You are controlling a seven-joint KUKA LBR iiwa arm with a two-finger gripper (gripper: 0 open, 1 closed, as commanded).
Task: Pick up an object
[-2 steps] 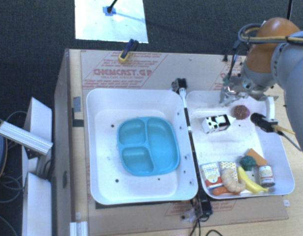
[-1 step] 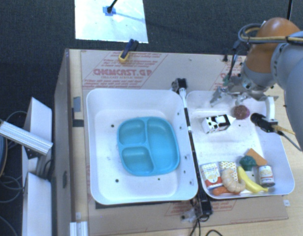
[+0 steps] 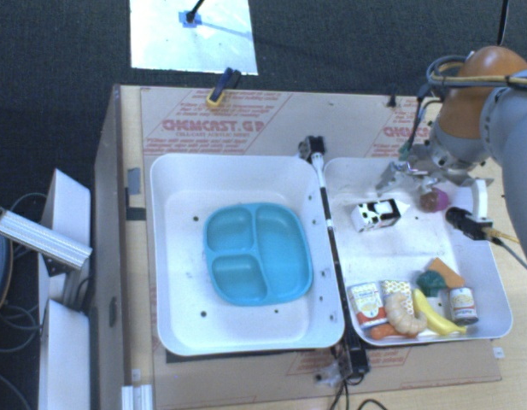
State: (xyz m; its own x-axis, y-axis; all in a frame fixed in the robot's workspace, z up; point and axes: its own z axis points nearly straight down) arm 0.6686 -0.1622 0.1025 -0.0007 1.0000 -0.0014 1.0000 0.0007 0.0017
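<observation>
Nearest to us, small things crowd the front edge of the right bin (image 3: 499, 293). We see a yellow banana (image 3: 435, 313), a lumpy tan thing (image 3: 403, 313) beside it, a little bottle (image 3: 462, 305), a small packet (image 3: 365, 300), a green lump (image 3: 430, 282) and an orange block (image 3: 446, 272). They lie so close that we cannot tell which ones touch.

A black and white spotted box (image 3: 376, 214) sits alone, farther back in the same bin. A round purple thing (image 3: 432, 200) lies near it, partly hidden by the arm.

The gripper (image 3: 399, 174) hangs over the back of the right bin, just behind the spotted box. It looks small and blurry, so we cannot tell if it is squeezing or let go. We see nothing held in it. The picture's edge cuts off the arm.

The left bin (image 3: 173, 229) holds a blue plate (image 3: 257, 253) with three parts.

Both bins rest on a brown bench top (image 3: 246, 122) with red letters on it. A yellow clamp (image 3: 220, 89) grips its far edge. The floor (image 3: 49, 58) is dark, and a white sheet (image 3: 195, 24) lies on it.
</observation>
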